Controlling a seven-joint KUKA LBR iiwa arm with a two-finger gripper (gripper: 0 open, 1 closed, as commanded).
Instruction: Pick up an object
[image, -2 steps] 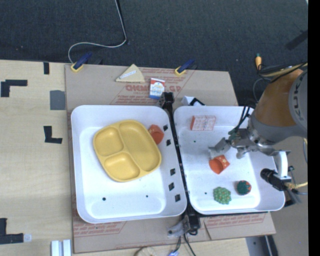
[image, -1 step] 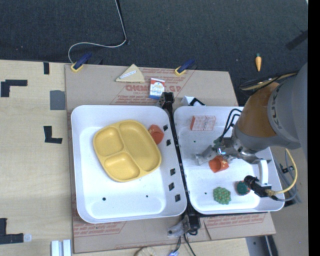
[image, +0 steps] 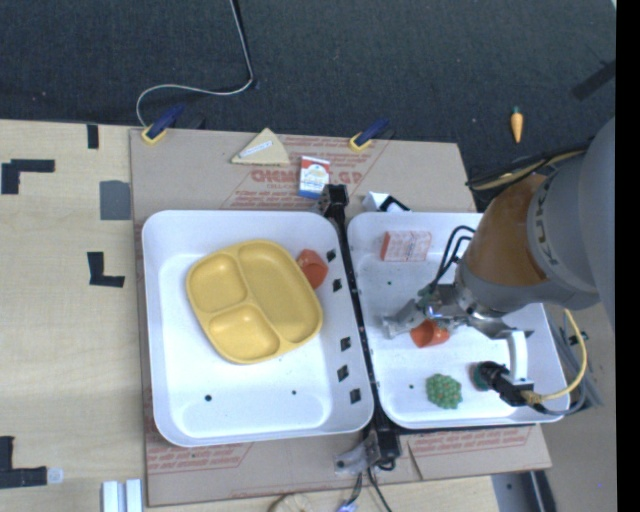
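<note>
One fixed overhead camera, slanted down on both bins (image: 160, 300).

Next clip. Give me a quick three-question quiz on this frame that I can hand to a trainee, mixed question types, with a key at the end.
1. True or false: the yellow divided plate lies in the right bin.
2. Which thing lies closest to the gripper?
A. the green broccoli-like piece
B. the red-orange object
C. the pink packet
3. Fill in: an orange cup-like object sits in the left bin, just beside the plate's ____ edge as the camera sees it.

Key
1. False: it lies in the left bin.
2. B, just below the gripper in the picture.
3. right
</note>
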